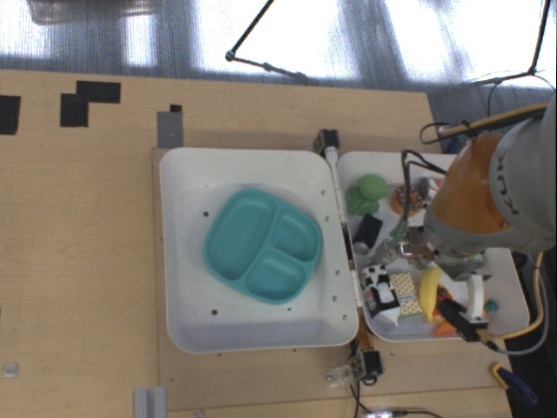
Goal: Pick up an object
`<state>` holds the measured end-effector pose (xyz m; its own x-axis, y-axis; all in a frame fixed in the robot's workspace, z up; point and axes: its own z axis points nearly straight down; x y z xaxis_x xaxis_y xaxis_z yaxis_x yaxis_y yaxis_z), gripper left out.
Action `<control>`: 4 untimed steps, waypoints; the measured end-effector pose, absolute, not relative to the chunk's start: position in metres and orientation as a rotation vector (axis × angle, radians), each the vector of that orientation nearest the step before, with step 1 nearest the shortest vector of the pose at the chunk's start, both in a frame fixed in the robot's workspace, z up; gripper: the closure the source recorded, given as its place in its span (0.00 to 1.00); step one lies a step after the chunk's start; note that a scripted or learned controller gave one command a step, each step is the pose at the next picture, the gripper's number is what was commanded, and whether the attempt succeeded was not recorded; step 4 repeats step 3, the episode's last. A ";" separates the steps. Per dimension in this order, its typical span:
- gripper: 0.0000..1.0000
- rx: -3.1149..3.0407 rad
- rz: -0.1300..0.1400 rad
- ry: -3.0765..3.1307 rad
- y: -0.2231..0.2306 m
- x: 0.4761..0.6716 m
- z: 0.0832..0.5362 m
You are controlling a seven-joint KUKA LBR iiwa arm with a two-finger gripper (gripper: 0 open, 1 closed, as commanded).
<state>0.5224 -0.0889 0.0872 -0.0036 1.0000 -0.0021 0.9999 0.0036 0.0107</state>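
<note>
STEP: descend to grasp | CLAW point(407, 249): above right white bin point(515, 296), state cannot be determined | TARGET: yellow banana-shaped toy point(428, 291) in right bin, near claw | METHOD: centre over 1 item, avoid neighbouring clutter.

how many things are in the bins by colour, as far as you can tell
teal divided plate: 1
green soft toy: 1
yellow banana: 1
black block: 1
orange piece: 1
total: 5 clear; others under the arm are too cluttered to count
</note>
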 end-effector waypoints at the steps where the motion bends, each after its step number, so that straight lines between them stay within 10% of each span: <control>1: 0.00 2.210 0.013 2.215 -0.083 0.491 0.088; 2: 1.00 2.207 0.016 2.214 -0.083 0.492 0.099; 4: 1.00 2.214 0.005 2.226 -0.042 0.488 0.185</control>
